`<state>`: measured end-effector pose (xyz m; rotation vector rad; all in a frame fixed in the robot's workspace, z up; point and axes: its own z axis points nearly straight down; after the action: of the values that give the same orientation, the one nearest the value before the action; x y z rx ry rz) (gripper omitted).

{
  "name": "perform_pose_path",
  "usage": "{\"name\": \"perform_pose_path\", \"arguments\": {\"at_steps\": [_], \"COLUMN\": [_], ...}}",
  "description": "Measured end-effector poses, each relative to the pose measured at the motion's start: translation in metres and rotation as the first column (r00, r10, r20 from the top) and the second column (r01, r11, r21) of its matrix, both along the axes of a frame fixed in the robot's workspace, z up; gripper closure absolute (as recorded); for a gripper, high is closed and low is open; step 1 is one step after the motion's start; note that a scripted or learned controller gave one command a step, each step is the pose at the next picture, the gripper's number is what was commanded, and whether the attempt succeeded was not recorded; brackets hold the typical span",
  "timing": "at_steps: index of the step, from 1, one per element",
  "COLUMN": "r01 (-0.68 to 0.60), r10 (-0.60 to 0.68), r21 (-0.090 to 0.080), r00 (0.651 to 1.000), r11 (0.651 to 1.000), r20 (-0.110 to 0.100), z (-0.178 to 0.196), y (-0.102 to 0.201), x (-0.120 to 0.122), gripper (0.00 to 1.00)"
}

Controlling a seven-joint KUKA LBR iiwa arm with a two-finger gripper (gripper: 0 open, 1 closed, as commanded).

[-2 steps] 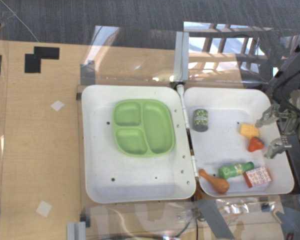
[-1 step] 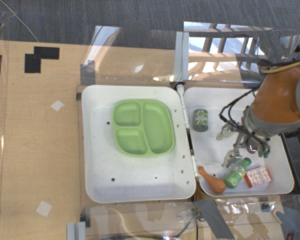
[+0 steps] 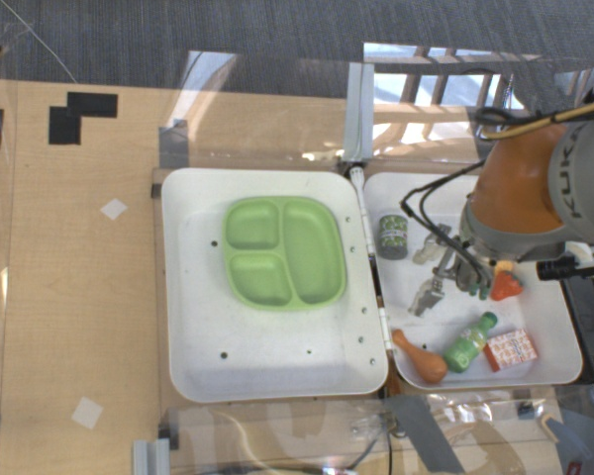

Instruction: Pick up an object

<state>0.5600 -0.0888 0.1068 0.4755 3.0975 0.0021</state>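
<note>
My gripper (image 3: 433, 283) hangs over the middle of the right bin (image 3: 549, 364), and nothing shows between its fingers. A small grey-green can (image 3: 393, 236) stands to its upper left. A brown drumstick-shaped toy (image 3: 420, 356) lies at the bin's front left. Beside it to the right lies a green bottle (image 3: 470, 343). A red and white box (image 3: 511, 349) rests at the front right. A red object (image 3: 506, 285) peeks out from under the wrist.
The left bin (image 3: 193, 354) holds a green divided plate (image 3: 282, 251). A metal divider rail runs between the two bins. The arm's orange and grey wrist covers the right bin's back right part.
</note>
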Motion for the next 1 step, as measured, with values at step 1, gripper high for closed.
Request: {"name": "perform_pose_path", "arguments": {"at_steps": [1], "r01": [-0.179], "r10": [0.179], "r21": [-0.006], "r00": [0.984], "r11": [0.984], "r20": [0.006], "z": [-0.0162], "y": [-0.0519], "x": [-0.0308], "gripper": [0.00]}}
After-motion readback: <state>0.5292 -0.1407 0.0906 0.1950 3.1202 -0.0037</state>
